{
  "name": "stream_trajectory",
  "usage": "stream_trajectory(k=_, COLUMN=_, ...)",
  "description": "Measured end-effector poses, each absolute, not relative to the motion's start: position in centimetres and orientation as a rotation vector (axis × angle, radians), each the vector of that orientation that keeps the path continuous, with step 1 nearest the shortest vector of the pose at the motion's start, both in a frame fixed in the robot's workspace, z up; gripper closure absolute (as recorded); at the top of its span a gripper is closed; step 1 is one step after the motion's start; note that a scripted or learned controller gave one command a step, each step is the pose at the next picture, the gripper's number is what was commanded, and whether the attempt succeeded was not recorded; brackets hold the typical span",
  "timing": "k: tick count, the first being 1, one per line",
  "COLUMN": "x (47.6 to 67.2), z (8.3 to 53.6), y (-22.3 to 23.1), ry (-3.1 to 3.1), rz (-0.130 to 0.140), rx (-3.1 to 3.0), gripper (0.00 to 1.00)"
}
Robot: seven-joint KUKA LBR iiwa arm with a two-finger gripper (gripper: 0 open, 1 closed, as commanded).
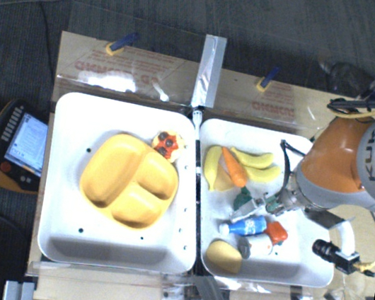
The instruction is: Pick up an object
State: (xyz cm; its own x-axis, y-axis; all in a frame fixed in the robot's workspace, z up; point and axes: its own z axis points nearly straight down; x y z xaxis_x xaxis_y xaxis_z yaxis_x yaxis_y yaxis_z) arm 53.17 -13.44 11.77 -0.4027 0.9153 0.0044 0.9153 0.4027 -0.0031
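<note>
Your gripper sits low in the right bin, nosed into the clutter so it can reach the blue bottle and orange carrot beside it (whether it has hold of anything, I cannot tell). Smooth, curved bananas lie at the far side. The left bin holds a glossy, lumpy yellow toy.

a large yellow tray is seen in the left bin; the gripper is lowered among bananas in the right bin.
</note>
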Motion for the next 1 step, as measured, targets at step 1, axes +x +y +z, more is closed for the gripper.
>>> stream_trajectory(k=1, x=59.04, z=8.92, y=-14.56, ry=-2.707, rz=-0.006, rx=-1.602, gripper=0.0)
